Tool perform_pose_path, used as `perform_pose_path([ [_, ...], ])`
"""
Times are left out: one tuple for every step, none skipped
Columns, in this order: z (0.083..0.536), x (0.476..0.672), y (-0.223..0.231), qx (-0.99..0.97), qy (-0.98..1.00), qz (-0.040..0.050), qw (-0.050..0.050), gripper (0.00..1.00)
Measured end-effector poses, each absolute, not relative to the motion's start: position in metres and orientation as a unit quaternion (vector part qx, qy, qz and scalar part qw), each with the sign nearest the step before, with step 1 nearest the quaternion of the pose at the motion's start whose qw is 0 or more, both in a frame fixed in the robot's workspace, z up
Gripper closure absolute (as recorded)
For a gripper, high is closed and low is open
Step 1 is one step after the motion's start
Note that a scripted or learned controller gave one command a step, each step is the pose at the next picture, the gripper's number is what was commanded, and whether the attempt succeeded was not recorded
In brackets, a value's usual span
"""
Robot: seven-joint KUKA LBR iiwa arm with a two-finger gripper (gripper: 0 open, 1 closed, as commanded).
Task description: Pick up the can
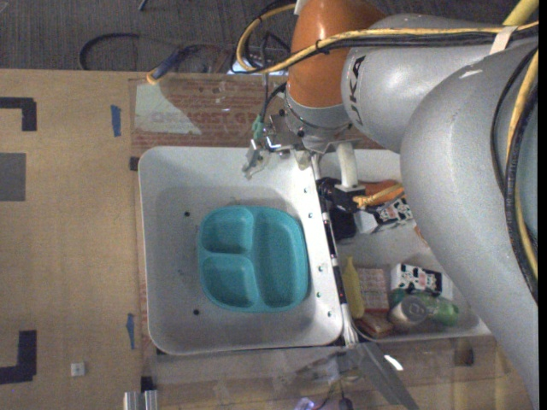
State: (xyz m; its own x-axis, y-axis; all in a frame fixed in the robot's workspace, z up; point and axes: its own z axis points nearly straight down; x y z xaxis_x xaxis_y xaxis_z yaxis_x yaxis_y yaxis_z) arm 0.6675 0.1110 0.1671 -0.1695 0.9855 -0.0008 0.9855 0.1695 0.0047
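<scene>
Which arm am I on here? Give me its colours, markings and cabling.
A thick, rounded light-grey arm with an orange band above the wrist and dark lettering on the grey shell beside it. Yellow cables run along the casing, joined by thin dark ones, and loop behind the orange part. The gripper is small, metallic grey, with green wiring at its base.

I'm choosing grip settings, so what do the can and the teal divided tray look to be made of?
The can looks like metal: its round end is dull silver-grey with a faint sheen, though the view is too blurry to be sure. The teal tray looks like moulded plastic, one even matte colour with soft rounded compartment walls.
</scene>
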Motion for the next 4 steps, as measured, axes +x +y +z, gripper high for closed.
perform_pose_path([
  [0.197, 0.667, 0.166, 0.639, 0.769, 0.0016, 0.001, 0.0],
  [0.093, 0.652, 0.194, 0.821, 0.571, -0.0014, 0.0, 0.0],
  [0.095, 0.667, 0.225, 0.796, 0.605, 0.0006, 0.0, 0.0],
  [0.107, 0.667, 0.228, 0.795, 0.607, 0.0016, 0.001, 1.0],
])
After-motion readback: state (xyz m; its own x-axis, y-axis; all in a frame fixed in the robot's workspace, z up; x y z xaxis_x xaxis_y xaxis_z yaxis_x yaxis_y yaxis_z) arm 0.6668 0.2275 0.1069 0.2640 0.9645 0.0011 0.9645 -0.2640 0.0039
